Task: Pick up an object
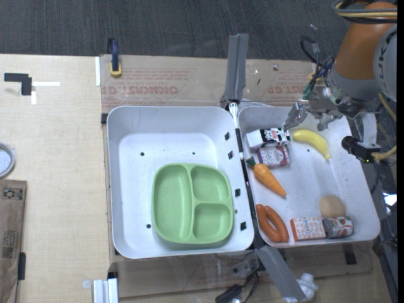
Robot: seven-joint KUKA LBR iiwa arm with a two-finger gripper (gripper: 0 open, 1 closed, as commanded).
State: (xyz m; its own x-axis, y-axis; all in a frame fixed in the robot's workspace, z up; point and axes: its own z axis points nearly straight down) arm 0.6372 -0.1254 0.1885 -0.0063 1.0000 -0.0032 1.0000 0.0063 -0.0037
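Note:
My gripper (308, 120) hangs over the back of the right bin (360, 188), its fingers spread open with nothing between them. Just below it lies a yellow banana (313, 141). To the gripper's left sit a small black-and-white packet (271, 135) and a dark red packet (275, 156). An orange carrot (270, 178) lies nearer the bin's left wall. At the front are a red sausage (272, 223), a round tan ball (332, 206), a small carton (307, 228) and a can (339, 226).
The left bin (126, 169) holds a green divided plate (192, 203). A grey post (237, 68) rises behind the wall between the bins. The arm's cables (366, 147) trail along the right bin's right side.

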